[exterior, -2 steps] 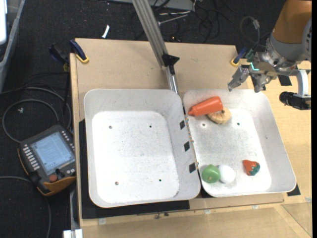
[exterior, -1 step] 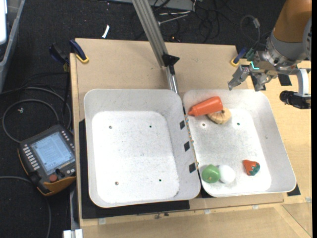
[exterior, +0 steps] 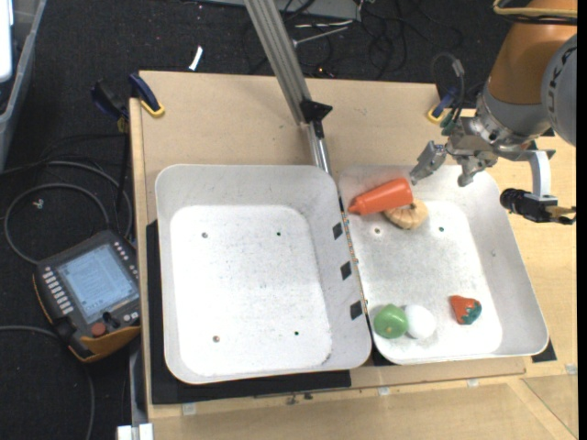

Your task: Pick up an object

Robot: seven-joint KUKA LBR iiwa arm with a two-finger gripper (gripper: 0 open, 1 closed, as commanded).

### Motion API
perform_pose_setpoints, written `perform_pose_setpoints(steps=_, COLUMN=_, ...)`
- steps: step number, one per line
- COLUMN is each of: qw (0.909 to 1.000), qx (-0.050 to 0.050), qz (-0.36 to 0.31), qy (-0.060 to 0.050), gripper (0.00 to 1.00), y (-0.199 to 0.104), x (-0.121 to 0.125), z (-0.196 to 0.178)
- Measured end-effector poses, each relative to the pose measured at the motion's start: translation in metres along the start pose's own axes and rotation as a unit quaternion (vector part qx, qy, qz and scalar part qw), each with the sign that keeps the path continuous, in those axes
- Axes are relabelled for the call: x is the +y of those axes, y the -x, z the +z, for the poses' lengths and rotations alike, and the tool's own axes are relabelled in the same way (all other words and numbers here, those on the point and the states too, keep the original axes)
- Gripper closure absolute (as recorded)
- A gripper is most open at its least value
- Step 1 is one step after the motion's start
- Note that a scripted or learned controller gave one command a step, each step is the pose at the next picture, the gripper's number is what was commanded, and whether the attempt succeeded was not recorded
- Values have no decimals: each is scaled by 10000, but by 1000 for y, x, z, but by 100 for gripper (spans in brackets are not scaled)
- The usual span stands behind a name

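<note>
From my station I see the gripper (exterior: 450,166) hanging over the far edge of the right bin (exterior: 514,273), its two fingers spread apart with nothing between them. The orange cone-shaped carrot (exterior: 381,196) lies just to its left and nearer me, resting against a tan, lumpy piece (exterior: 406,215), perhaps bread. Near the front wall sit a glossy green round thing (exterior: 390,321) touching a white ball (exterior: 421,322), and a red strawberry-like toy (exterior: 465,309). I can read no labels
</note>
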State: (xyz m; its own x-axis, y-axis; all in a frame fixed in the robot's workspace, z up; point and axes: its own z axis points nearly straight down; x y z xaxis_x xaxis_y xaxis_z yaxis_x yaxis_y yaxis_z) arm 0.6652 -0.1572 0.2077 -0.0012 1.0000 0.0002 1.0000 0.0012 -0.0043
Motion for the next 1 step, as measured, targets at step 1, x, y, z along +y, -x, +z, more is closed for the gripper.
perform_pose_setpoints(steps=1, qw=10000, qx=-1, qz=-8, qy=3, gripper=0, y=-5, x=4, z=45)
